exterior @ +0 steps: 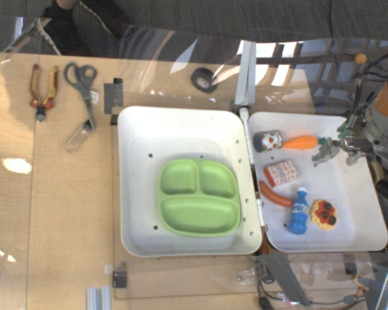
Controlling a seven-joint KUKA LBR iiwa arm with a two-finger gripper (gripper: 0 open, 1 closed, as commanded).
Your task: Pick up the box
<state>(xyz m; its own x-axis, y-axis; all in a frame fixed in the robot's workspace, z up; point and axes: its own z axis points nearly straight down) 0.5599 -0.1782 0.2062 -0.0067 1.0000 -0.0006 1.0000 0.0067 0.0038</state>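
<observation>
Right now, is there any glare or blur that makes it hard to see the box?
In the camera view, the box is evenly lit and readable, though its print is too small to make out. Glare streaks lie across the clear panel behind the bins, and a bright patch sits on the bench at left. The gripper looks slightly soft.

Red-and-white patterned box, green tray

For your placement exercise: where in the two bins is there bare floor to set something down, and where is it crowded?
Left bin: bare floor rings the green tray, widest above it. Right bin: bare along its right side beside the pizza. Crowded: its left half, around the box, sausage, bottle and carrot.
</observation>
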